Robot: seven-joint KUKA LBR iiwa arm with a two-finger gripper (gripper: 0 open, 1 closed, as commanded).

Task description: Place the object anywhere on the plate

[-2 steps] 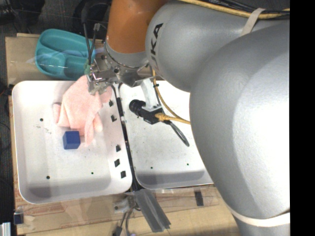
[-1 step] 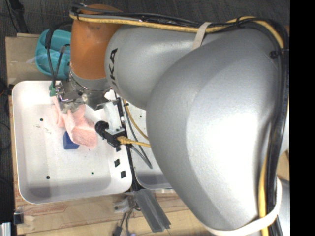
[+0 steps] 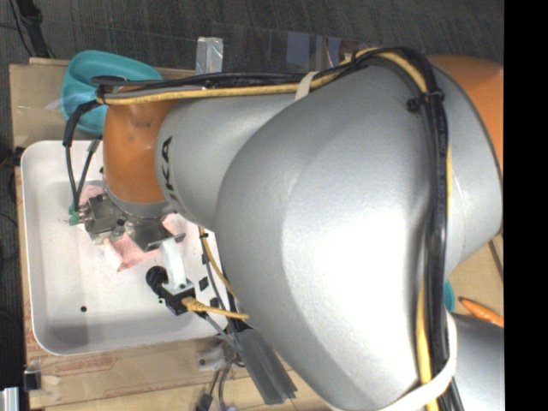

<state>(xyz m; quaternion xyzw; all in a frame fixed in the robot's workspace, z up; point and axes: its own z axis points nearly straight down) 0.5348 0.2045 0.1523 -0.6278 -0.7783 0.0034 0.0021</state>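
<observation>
One shallow white plastic bin (image 3: 51, 315) is visible at the bench's left end; it contains one pale pink, flat crumpled object (image 3: 128, 251), lying near the bin's centre. One grey arm with an orange band (image 3: 133, 157) reaches over the bin. Its gripper (image 3: 107, 221) sits directly over the pink object; grip state cannot be told. One teal rounded object (image 3: 90, 75) lies beyond the bin's far edge.

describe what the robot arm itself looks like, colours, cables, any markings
The arm is bulky, rounded and silver-grey, with an orange band above the wrist. Dark lettering runs on the grey shell beside that band. A yellow cable and black cables run along its body. The gripper end is dark metal.
</observation>
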